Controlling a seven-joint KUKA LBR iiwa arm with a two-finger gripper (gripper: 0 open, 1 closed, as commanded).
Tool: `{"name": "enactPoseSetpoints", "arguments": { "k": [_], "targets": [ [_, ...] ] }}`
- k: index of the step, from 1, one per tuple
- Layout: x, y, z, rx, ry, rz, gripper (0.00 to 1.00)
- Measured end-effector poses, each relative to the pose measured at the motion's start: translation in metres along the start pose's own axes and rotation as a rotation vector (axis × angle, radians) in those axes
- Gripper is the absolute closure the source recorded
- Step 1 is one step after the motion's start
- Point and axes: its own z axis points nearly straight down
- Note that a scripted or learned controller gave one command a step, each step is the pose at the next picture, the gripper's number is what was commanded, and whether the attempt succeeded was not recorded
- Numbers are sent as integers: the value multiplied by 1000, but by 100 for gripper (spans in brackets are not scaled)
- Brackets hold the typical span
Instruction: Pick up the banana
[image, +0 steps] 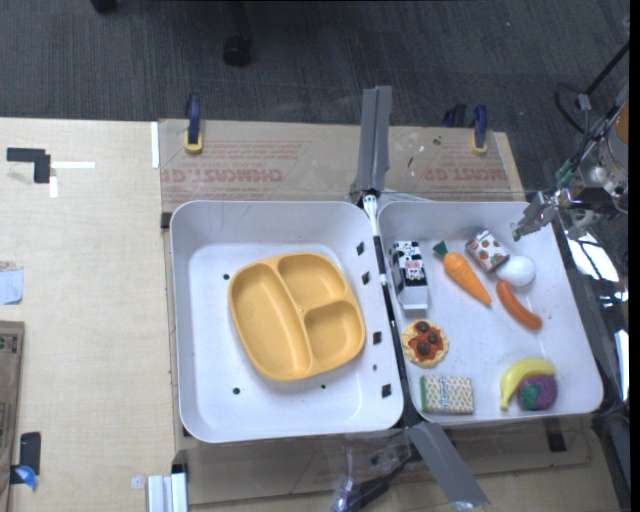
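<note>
The banana (517, 377) is lying in the lower right of the frame, near the bottom corner of the right bin (585, 340). It is a short, curved, glossy yellow toy with a smooth plastic look, arching over a round purple fruit (538, 391) that is touching its inner side.

The gripper (533, 222) is sitting at the right bin's upper right rim, well apart from the banana; its thin metallic fingers are too small and cluttered to tell how far they are parted, and nothing is showing between them.

Around the right bin are lying a tapered orange carrot (466, 276), a smooth white egg (517, 270), an orange sausage shape (519, 305), a black-and-white carton (409, 272), a round flat pizza (425, 342) and a rectangular cracker block (446, 394).

In the left bin (190, 300) a matte yellow three-compartment plate (296, 315) with rounded corners is resting.
</note>
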Motion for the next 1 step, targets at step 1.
{"name": "enactPoseSetpoints", "arguments": {
  "k": [1],
  "targets": [
    [-17, -87, 150, 3, 15, 201, 0]
  ]
}}
